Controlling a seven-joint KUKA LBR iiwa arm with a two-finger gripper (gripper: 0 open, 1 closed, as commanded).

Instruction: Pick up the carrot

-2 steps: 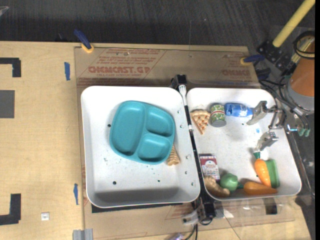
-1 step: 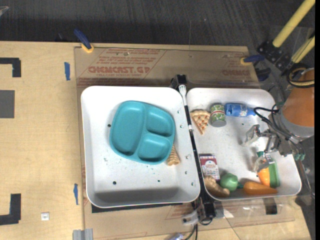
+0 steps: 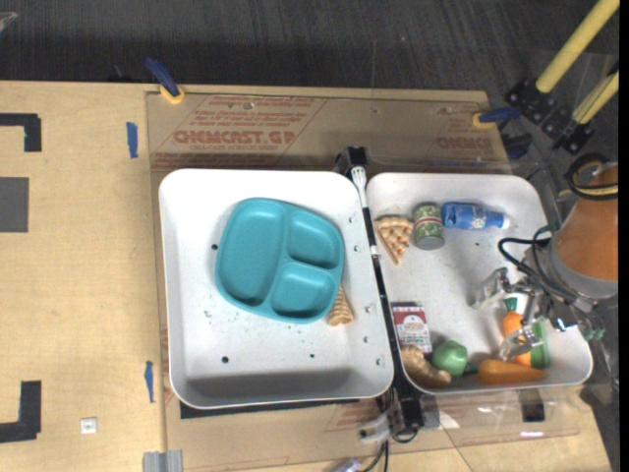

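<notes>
My arm (image 3: 588,244) comes in from the right, its orange band above the right edge of the right bin (image 3: 457,273). My gripper (image 3: 514,313) is low over the near right part of that bin. From this slant I cannot tell whether it is open or closed. A small orange bit (image 3: 512,326) shows right at the gripper, and I cannot tell what it is or whether it is held.

The carrot (image 3: 509,370) lies flat along the near wall of the right bin, close to the near right corner. It sits just nearer than my gripper, and I cannot tell whether they touch. Its left end is beside a green ball (image 3: 451,357), and left of the ball is a tan lump (image 3: 418,365) in the near left corner. A red box (image 3: 411,326) lies just beyond the lump, against the left wall.

At the far end of the right bin, a waffle piece (image 3: 395,236) lies by the left wall, a can (image 3: 428,224) stands to its right, and a blue bottle (image 3: 473,215) lies to the right of the can.

The left bin (image 3: 197,347) holds a teal plate (image 3: 280,259) with three sections. A cone (image 3: 340,308) lies at the plate's near right edge, close to the bin's right wall. Both bins rest on a cardboard sheet (image 3: 295,126) on the bench.
</notes>
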